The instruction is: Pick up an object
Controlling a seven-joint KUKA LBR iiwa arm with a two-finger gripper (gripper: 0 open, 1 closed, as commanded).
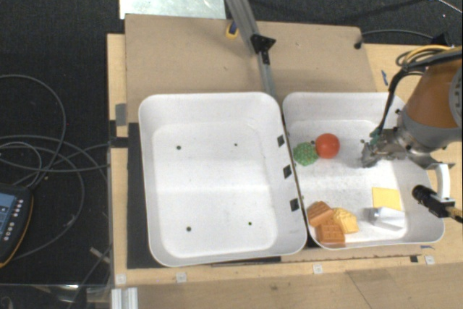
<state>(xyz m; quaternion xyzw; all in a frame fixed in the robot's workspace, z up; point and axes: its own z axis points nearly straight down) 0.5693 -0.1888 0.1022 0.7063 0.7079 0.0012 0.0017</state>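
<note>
Two white bins sit side by side. Right bin (340, 108) contents: red ball (328, 145), green ball (305, 154), yellow block (387, 197), waffle pieces (331, 222). Gripper (370, 153) hangs inside, right of the red ball; its grip state cannot be determined.

Wooden bench (188, 54), 2 white bins (210, 177) side by side, possibly brown board beneath

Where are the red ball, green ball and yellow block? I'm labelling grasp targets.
red ball (328, 145), camera view, middle of its top
green ball (305, 154), camera view, its centre
yellow block (387, 197), camera view, its flat top
</note>
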